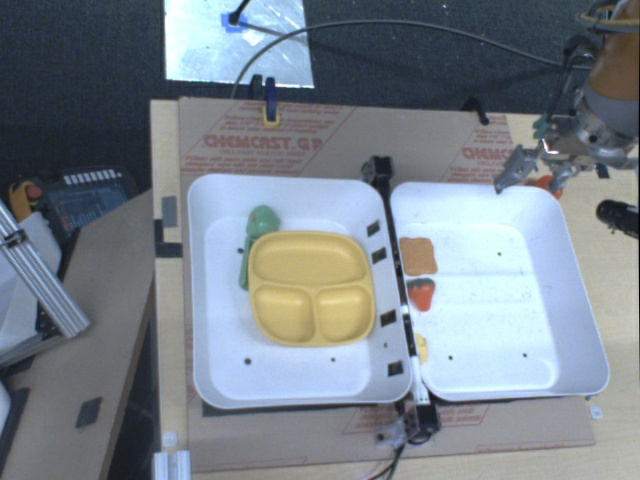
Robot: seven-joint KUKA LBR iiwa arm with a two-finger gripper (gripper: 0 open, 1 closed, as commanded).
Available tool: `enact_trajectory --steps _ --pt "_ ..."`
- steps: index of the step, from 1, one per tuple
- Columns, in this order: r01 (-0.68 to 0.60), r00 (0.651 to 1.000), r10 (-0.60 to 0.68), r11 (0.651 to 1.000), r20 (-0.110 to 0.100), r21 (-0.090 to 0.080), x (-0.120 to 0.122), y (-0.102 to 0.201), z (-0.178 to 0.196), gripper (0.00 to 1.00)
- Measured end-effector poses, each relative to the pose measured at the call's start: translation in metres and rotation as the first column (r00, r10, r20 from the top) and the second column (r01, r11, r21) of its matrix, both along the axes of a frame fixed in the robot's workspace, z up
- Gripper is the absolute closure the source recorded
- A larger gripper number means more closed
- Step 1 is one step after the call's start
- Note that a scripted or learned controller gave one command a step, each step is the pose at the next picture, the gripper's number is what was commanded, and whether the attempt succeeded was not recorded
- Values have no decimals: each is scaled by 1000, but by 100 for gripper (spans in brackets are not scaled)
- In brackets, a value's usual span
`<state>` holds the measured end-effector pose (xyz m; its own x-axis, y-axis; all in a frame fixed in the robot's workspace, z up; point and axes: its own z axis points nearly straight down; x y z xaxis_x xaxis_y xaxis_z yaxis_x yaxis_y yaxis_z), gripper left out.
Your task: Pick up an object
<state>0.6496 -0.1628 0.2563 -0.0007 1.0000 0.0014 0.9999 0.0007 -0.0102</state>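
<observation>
While my gripper [540,168] hung spread and empty over the far rim, the orange block [418,256] lay down-left.

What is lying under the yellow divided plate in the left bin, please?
A green object pokes out from beneath the yellow divided plate at its upper left edge, resting on the left bin. The plate covers the rest of it, so its full shape cannot be seen.
</observation>
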Motion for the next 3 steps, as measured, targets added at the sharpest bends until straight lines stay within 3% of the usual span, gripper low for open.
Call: enact_trajectory --steps 1,3 --pt "-2 1000 2 1000 12 -2 2 1 8 0" --pt "0 1000 0 1000 10 -2 8 -5 -76 0"
